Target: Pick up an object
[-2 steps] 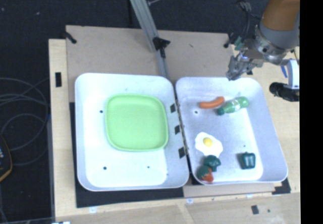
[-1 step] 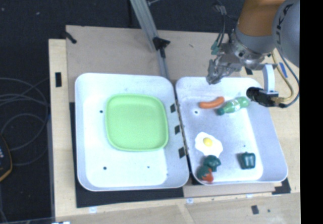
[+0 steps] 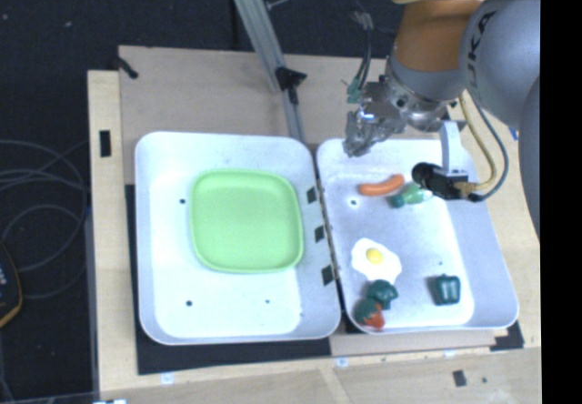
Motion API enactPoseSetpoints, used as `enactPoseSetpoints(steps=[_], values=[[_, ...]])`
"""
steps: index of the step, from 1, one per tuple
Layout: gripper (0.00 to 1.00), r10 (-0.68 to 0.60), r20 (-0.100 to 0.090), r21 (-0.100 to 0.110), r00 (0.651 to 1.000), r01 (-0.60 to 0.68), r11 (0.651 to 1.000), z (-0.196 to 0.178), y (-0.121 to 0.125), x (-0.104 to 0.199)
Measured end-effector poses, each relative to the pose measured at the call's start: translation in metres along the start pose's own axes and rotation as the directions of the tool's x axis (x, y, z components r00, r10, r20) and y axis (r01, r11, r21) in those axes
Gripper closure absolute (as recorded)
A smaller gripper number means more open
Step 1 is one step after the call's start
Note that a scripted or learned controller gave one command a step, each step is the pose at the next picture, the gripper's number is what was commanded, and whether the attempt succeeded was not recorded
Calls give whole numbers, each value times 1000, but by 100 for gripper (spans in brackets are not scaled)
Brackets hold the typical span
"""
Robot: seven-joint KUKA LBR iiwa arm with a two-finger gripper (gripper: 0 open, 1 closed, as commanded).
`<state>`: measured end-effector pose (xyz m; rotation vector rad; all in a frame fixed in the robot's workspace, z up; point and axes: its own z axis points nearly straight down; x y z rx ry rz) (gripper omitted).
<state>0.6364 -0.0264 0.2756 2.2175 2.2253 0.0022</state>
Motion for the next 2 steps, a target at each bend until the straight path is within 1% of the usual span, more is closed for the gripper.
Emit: enactPoseSetpoints(steps=[2], values=[[100, 1, 1, 1, 1000, -1, 1000, 17, -4, 95]])
